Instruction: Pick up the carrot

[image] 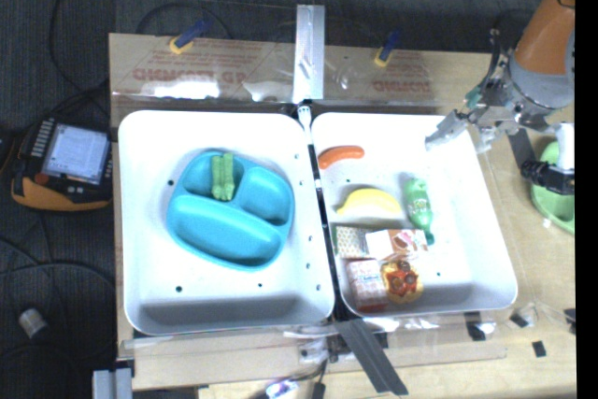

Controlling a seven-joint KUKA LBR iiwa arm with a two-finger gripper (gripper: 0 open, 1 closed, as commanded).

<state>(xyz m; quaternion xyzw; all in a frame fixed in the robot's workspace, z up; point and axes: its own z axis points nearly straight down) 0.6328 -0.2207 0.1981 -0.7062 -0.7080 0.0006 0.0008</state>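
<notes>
Carrot [340,155] lies just above the banana [368,201], near the right bin's [495,238] upper-left corner. It looks light, stiff, smooth plastic; pinch across its middle. The gripper [447,135] hovers right of it, finger state unclear.

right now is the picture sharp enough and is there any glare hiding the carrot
Camera view: soft overall, small print on the snack packets unreadable. The white right bin is bright but not blown out over the carrot, which reads clearly as an orange shape. The gripper looks slightly blurred. Glare sits on the clear plastic sheet behind the bins.
</notes>
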